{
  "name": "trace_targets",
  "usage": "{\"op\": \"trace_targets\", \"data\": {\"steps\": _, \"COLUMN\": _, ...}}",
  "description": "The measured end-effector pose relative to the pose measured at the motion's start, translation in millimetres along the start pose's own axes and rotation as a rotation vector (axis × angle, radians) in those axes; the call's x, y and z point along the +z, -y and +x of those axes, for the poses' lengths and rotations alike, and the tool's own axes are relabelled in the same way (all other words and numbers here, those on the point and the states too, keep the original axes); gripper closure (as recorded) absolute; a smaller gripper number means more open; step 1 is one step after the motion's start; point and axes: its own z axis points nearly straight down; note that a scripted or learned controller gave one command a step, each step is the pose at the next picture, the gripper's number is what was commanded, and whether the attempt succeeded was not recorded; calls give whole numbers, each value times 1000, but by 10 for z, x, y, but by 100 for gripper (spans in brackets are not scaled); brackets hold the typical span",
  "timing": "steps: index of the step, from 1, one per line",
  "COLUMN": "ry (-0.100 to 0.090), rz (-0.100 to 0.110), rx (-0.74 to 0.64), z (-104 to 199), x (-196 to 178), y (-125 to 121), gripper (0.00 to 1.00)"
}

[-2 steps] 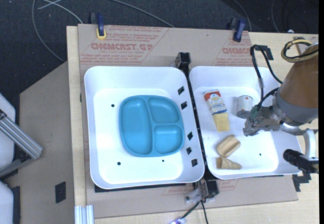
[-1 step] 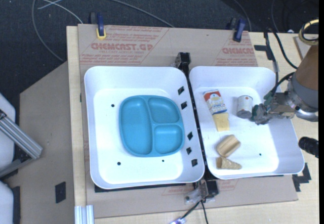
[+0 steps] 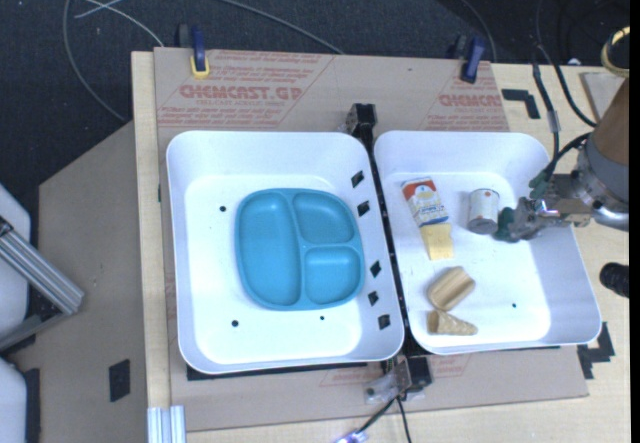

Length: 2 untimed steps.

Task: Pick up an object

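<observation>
Reaching in from the right, the KUKA arm point(image 3: 610, 166) brings its gripper point(image 3: 518, 222) low over the right bin point(image 3: 560, 326), its dark green fingertips just beside a small metal can point(image 3: 484, 210) lying on its side with a red end facing the far wall. Whether the jaws stand wide or narrow cannot be told from this slant; nothing shows between them, so the can is judged not yet held.

The can lies in the far middle of the right bin, immediately left of the fingertips and seemingly touching or nearly so. A red-and-white packet point(image 3: 423, 199) sits further left, with a pale yellow block point(image 3: 438, 241) touching its near end. Nearer the viewer lie a tan bread-like piece point(image 3: 450, 287) and a tan wedge point(image 3: 452, 324) (both look like toy food). In the left bin point(image 3: 200, 331) a blue divided plate point(image 3: 299, 248) rests well apart from the action.

The step in hand appears to be the approach to a grasp on the can. To do it well, the fingers would need to straddle the can across its round body, not its ends, and settle low enough that the cylinder cannot roll away as they close. A nudge from one fingertip could send it towards the packet, so a centred, square descent matters most.
</observation>
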Motion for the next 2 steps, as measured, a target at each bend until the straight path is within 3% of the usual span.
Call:
{"op": "trace_targets", "data": {"steps": 1, "ry": -3, "rz": 3, "rx": -3, "z": 534, "x": -39, "y": -31, "gripper": 100}}
{"op": "trace_targets", "data": {"steps": 2, "ry": -1, "rz": 1, "rx": -2, "z": 1006, "x": -50, "y": -251, "gripper": 100}}
